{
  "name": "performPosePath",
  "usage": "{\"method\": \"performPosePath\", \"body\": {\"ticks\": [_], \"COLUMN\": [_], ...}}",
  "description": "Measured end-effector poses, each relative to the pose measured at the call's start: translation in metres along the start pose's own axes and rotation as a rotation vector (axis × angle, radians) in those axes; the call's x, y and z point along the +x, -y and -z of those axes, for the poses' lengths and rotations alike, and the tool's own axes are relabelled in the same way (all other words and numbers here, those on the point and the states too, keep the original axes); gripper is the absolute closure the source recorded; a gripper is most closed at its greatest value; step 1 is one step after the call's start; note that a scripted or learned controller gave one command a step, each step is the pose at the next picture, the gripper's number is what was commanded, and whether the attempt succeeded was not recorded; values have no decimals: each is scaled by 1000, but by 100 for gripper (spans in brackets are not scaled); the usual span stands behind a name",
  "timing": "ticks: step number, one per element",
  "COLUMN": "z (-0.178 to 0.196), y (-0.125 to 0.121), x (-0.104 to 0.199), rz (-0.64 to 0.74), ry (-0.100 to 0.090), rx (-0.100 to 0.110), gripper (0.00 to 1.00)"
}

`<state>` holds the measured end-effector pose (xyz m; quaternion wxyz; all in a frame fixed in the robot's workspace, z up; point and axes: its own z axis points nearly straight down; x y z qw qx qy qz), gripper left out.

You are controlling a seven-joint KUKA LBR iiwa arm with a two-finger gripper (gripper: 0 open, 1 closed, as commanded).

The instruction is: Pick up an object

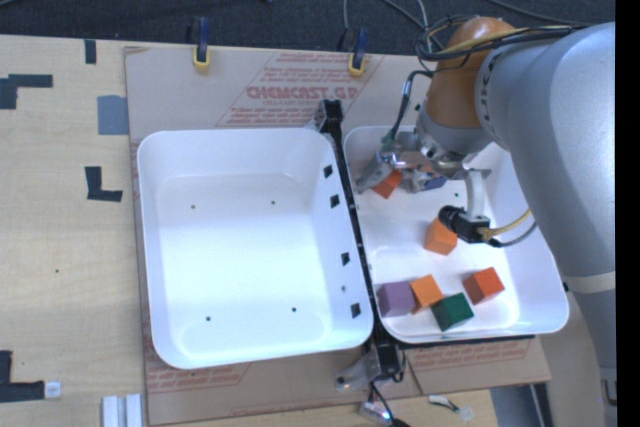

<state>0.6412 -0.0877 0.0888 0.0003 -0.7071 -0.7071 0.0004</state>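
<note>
**Entry: hand low over the right bin, pick in progress**

Hand [400, 165]: grey arm with orange band, reaching into the upper part of the right shallow white plastic bin [535, 300]. Whether the hand is apart or together cannot be told; the wrist and cabling cover it.

Small orange-red block [385, 183]: just below and to the left of the hand, touching or nearly touching its tip, close to the bin's dividing wall. It appears tilted. Whether it sits inside the grasp or merely beside it cannot be told.

Orange cube [440, 237]: below the hand, a little apart, beside a black cable fitting.

Cluster well below the hand, near the bin's front wall: pale purple cube [396, 297], small orange cube [426, 290], dark green cube [452, 312], red-orange cube [484, 284]. The purple and small orange cubes touch; the green lies just beside them.

Left shallow white plastic bin [160, 315]: far to the hand's left, on the bench.

Handling note, as judgement: the likely target is the orange-red block next to the hand. A good pick calls for centring over that block, not its edge, and squaring to its faces, since a tilted block can squirt out sideways. The nearby wall leaves little room on that side. Lift straight up and confirm the block rises.
</note>
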Motion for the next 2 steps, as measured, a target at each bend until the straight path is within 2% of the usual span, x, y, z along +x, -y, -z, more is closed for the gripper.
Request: {"method": "performPosePath", "body": {"ticks": [1, 2], "z": [10, 10], "y": [0, 0], "x": [0, 0], "rz": [0, 0], "ry": [0, 0], "rx": [0, -1], "gripper": [100, 0]}}
